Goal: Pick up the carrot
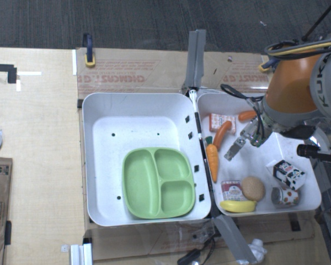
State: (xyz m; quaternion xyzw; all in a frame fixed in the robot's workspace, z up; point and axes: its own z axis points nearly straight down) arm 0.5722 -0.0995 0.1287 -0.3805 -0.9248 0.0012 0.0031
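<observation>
Carrot (212,162) lies against the right bin's (314,186) left wall, at nine o'clock in the bin. Gripper (234,148) hangs just beside it, toward three o'clock, nothing between its fingers; whether the jaws are parted cannot be told. Green plate (157,182) occupies the left bin (99,148).

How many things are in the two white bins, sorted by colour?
Green: 1, the divided plate
Orange or red: 3, the carrot, a sausage-like piece, a small orange piece
Yellow: 1, the banana
Tan: 1, the round bun
Printed packets and cartons: 4
Total: 10
</observation>
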